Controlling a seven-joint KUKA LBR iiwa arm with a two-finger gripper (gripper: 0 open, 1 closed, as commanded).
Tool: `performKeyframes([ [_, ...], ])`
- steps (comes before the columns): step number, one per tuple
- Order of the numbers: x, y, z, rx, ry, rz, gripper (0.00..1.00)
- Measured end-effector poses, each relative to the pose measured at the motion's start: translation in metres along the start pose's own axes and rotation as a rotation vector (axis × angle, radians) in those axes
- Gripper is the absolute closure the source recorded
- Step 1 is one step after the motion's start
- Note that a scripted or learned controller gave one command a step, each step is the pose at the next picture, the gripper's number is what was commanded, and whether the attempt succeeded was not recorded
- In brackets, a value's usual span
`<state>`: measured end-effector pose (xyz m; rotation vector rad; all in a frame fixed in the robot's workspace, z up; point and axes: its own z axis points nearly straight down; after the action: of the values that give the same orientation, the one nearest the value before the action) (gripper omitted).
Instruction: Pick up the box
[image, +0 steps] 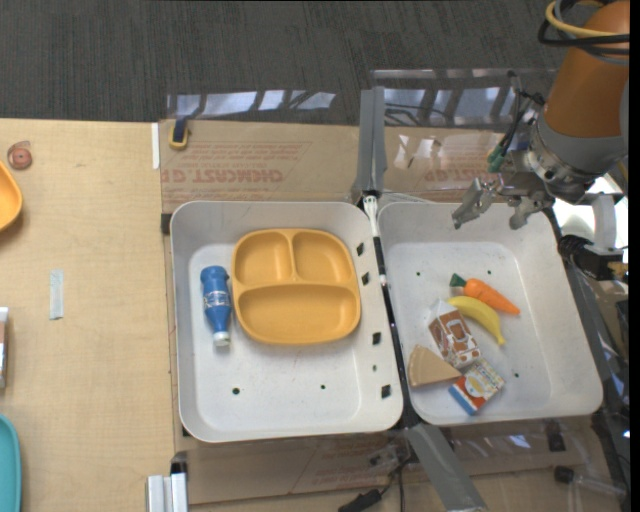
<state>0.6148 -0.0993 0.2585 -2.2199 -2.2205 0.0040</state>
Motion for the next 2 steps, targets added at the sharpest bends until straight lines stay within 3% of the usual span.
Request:
performKeyframes([
  [1, -0.028, -0.084, 0.023, -0.002, 0.000, -0.228, 0.00],
  [2, -0.060, -0.137, 0.085, -0.001, 0.001, -0.257, 0.00],
])
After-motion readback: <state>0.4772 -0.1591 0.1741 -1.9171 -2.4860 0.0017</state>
